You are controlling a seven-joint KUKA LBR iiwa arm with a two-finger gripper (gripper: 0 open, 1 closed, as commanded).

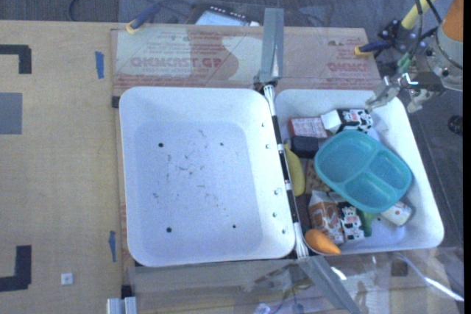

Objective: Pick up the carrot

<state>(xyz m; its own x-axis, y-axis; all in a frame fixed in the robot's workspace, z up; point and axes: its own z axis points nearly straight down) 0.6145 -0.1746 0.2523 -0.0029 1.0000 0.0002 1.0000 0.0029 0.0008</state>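
The carrot [322, 241] lay at the near left corner of the right bin [425, 191], an orange stub against the bin's front wall; just beside it, toward the back, sat a brown printed packet [324, 214] and a small black-and-white carton [350, 221]; a teal divided tray [363, 170] lay tilted over the middle of the pile, covering part of what was under it; a banana [296, 171] ran along the left wall of that bin, next to the divider; farther back were a red-and-white box [307, 127] and a second black-and-white carton [352, 118]; the left bin [140, 180] stood alongside, touching the right one; the gripper [401, 88] hung over the far right corner of the right bin, well apart from the carrot; whether its fingers stood apart or together could not be told
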